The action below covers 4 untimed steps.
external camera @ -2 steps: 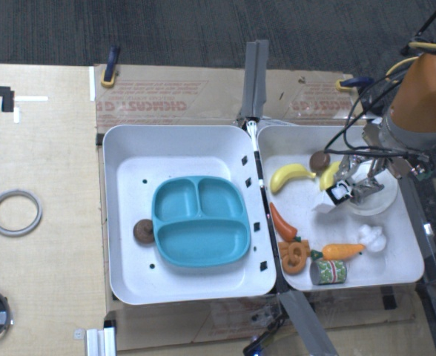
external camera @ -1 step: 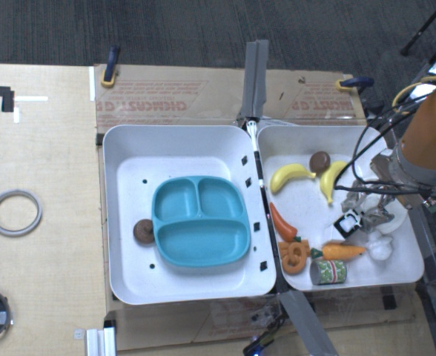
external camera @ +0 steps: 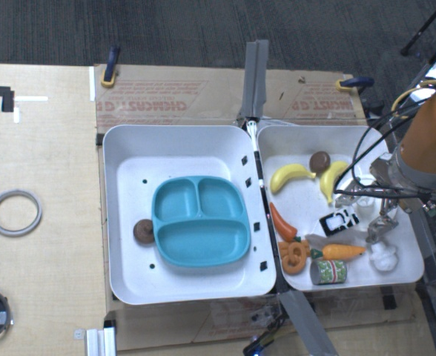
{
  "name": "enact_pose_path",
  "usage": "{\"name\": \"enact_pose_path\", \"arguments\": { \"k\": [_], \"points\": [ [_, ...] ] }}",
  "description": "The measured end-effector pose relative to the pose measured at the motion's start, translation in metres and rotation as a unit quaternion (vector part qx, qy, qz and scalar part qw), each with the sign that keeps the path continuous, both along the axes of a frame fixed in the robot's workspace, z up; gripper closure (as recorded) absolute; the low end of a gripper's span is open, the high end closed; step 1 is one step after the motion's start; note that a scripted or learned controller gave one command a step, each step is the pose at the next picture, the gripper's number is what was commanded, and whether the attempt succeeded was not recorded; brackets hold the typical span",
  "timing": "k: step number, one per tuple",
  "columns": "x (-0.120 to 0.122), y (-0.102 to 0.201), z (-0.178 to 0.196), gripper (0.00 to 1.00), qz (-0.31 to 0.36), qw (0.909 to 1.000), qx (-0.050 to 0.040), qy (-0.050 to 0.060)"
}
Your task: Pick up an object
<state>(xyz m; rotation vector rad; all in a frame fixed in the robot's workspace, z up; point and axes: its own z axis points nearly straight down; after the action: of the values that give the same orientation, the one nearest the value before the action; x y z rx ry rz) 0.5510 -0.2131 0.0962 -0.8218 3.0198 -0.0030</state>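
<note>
In the camera view the end effector [external camera: 377, 225] is low over the right bin [external camera: 403, 273], near its right wall; I cannot tell its state. Beside it lie a carrot [external camera: 342, 251], a can [external camera: 328, 271] and two bananas [external camera: 292, 175]. The left bin [external camera: 121, 199] holds a blue tray [external camera: 201, 221].
</note>
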Motion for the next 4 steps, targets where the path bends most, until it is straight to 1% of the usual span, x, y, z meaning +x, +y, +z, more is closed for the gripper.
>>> {"name": "enact_pose_path", "arguments": {
  "k": [1, 2, 3, 4],
  "points": [
    [0.008, 0.097, -0.004, 0.00, -0.030, 0.9995, 0.0007, 0.005],
    [0.064, 0.091, -0.003, 0.00, 0.032, 0.9995, -0.0003, 0.003],
    [0.012, 0.109, -0.004, 0.00, 0.025, 0.9997, 0.0000, 0.005],
    [0.031, 0.121, -0.004, 0.00, 0.017, 0.9998, 0.0001, 0.004]
  ]
}}
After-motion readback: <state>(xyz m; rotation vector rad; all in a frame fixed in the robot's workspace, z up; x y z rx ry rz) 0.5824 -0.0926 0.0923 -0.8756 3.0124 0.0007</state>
